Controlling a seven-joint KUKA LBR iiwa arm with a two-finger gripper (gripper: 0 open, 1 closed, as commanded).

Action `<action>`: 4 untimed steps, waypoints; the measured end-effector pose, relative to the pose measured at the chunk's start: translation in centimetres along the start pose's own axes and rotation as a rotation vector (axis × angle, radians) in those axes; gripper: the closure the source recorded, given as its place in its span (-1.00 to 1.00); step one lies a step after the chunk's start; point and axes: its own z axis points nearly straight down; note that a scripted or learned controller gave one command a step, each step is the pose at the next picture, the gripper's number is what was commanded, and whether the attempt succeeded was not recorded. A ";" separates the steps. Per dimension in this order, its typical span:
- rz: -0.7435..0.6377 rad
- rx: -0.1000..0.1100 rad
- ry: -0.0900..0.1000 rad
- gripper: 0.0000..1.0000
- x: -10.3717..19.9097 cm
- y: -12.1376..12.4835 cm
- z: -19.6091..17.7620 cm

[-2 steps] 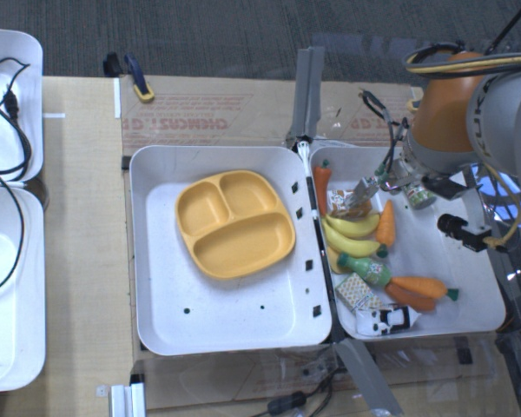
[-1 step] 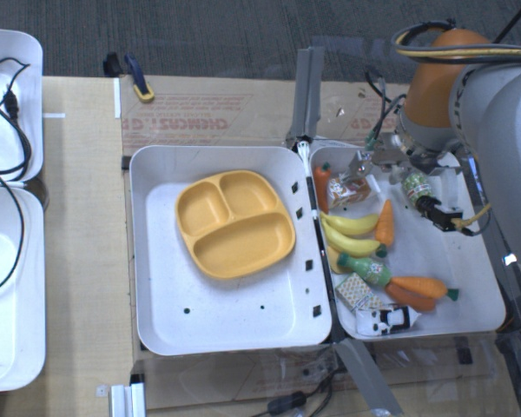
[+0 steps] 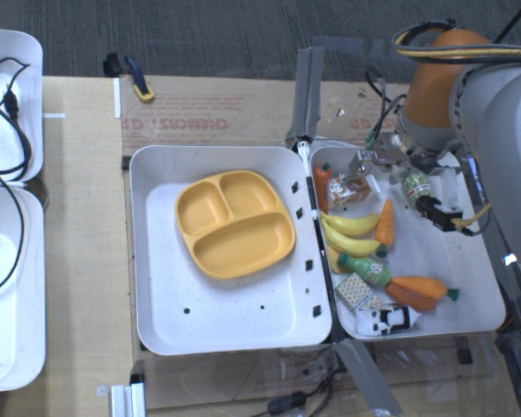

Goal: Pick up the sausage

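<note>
1. The left bin (image 3: pixel 156 320) is the biggest thing. It has one thing in it, a yellow plate (image 3: pixel 234 224) with three parts, and nothing on the plate.
2. The right bin (image 3: pixel 469 259) is full of toy food. We see two bananas (image 3: pixel 352 233), a carrot (image 3: pixel 385 222) beside them, another carrot (image 3: pixel 421 287) lower down, a green bottle (image 3: pixel 365 270), a small box (image 3: pixel 356 292) and a black and white thing (image 3: pixel 386 320) near the front wall.
3. The arm (image 3: pixel 469 85) reaches in over the back of the right bin. Its gripper (image 3: pixel 365 165) hangs just above a brown packet (image 3: pixel 347 189). We cannot tell if the gripper is open or closed, and we see nothing held in it.
4. The sausage (image 3: pixel 320 183) is, we think, the small red-orange stick at the back left of the right bin. It lies right along the wall, just beside the brown packet and above the bananas.
5. We think the sausage is light, a bit smooth and round, so it could roll or slip. It looks like a toy and should not break. We would grab it across its middle. The wall and the packet sit very close, so there is little room on each side.
</note>
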 end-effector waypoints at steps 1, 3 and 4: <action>0.000 0.000 0.000 -1.00 0.0 0.0 0.0; 0.000 0.000 0.000 -1.00 0.0 0.0 0.0; 0.070 -0.001 -0.005 -1.00 0.9 0.0 0.0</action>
